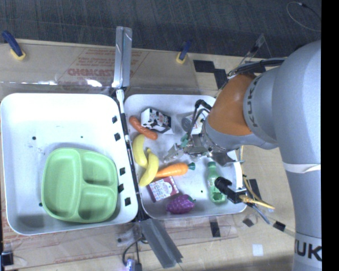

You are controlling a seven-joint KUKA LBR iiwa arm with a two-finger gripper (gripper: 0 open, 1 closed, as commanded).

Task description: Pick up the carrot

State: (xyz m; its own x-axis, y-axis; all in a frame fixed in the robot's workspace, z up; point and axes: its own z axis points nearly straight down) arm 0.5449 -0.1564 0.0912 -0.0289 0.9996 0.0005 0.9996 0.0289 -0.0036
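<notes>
Carrot (170, 170) in right bin (158, 212), beside bananas (144, 160).
Pincer (179, 149) just above carrot; finger state cannot be told.

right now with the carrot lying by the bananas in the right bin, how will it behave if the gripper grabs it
The carrot looks like a smooth, stiff toy, so it should probably lift without bending. Its round, tapered shape may let it roll or slide out of a loose pinch. It lies touching the banana, so a push would likely nudge that too.
</notes>
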